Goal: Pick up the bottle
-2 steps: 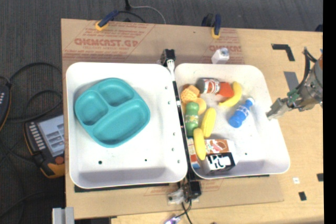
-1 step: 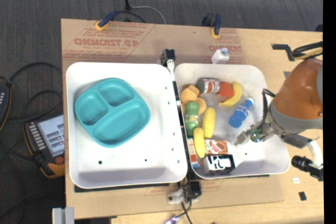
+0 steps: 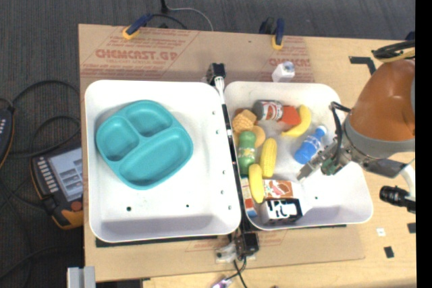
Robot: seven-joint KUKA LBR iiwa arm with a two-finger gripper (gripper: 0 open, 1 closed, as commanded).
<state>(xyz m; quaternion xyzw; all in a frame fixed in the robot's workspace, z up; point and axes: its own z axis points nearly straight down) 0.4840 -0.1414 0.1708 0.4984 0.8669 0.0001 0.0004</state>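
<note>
My gripper [image 3: 312, 168] hangs low in the right bin [image 3: 337, 209], just below and beside the bottle [image 3: 310, 145]; whether my fingers are spread or pressed together I cannot tell at this slant. The bottle, blue with a white band, lies on its side, long axis running from lower left to upper right, its lower end nearest me. The banana [image 3: 300, 122] touches or nearly touches its upper end; the corn cob [image 3: 268, 155] lies near its left. Bare bin floor spreads to the right and below, toward the near wall, leaving room to approach. Judgement: grasp not yet made; close across the short axis.
</note>
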